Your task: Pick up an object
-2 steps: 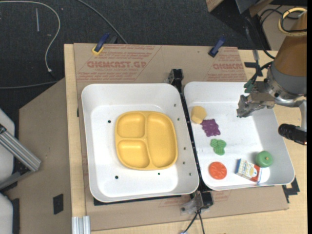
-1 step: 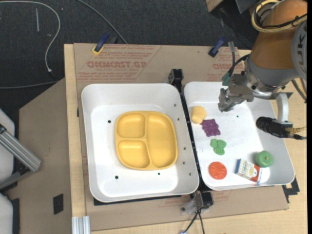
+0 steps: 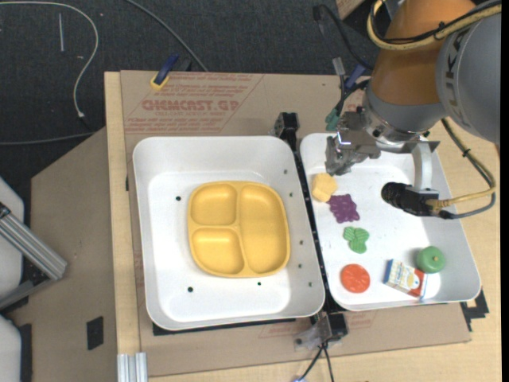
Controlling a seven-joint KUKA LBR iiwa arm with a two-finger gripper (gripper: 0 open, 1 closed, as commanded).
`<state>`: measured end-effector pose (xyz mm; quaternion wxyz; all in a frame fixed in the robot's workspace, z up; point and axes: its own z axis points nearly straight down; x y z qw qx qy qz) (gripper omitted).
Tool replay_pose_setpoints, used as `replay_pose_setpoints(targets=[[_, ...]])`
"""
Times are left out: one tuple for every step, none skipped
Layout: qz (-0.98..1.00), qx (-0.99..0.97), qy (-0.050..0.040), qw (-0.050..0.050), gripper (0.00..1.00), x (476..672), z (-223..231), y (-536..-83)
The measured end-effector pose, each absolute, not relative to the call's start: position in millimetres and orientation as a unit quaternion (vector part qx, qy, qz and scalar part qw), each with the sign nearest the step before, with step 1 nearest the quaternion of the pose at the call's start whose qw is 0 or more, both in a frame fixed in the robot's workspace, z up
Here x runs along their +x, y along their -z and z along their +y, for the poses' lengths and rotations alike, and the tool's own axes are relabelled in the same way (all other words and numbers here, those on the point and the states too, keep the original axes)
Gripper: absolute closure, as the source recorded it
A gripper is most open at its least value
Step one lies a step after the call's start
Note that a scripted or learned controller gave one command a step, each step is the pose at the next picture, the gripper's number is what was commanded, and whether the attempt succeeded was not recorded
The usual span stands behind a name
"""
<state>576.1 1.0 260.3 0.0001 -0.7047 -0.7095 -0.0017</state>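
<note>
The gripper [image 3: 340,159] hangs just above a yellow cheese wedge [image 3: 323,187] in the right bin [image 3: 453,281]; its grip state is unclear.

The flat brown cardboard sheet [image 3: 208,100] under the bins carries faded red print reading roughly "CHEMCAST GP". The small red, white and blue carton [image 3: 404,278] bears print too small to read.

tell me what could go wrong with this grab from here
1. The gripper hangs near the yellow piece, which lies against the right bin's left wall; a descent could clip that wall.
2. The purple grapes lie close beside the yellow piece and could get nudged or grabbed along with it.
</note>
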Motion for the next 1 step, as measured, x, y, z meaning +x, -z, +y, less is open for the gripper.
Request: replay_pose_setpoints(targets=[[-0.709,-0.706,0.0010,0.000,1.00,582.1,46.5,-253.8]])
